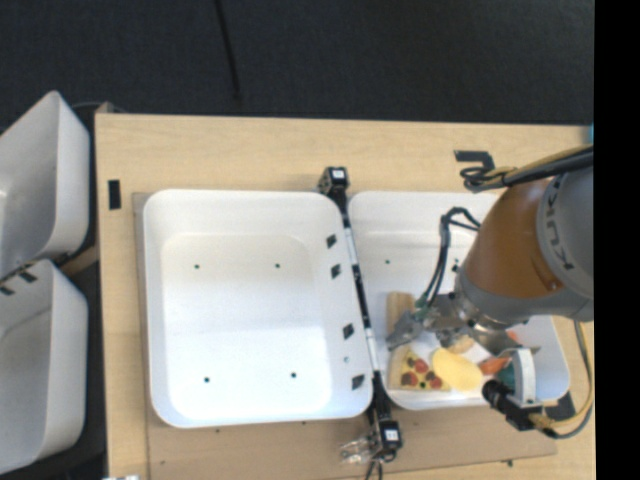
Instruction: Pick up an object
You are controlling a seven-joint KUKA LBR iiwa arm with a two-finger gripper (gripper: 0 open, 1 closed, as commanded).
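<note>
Camera view: arm w/ orange band (510,248) in from the right, low over the right bin (400,218). Gripper (415,323) down near the bin's front-left corner, just above the objects. Can't tell how far it's open or if it has anything. Yellow object (455,370) & spotted piece (415,370) side by side. Left bin (240,208) beside it.
</note>
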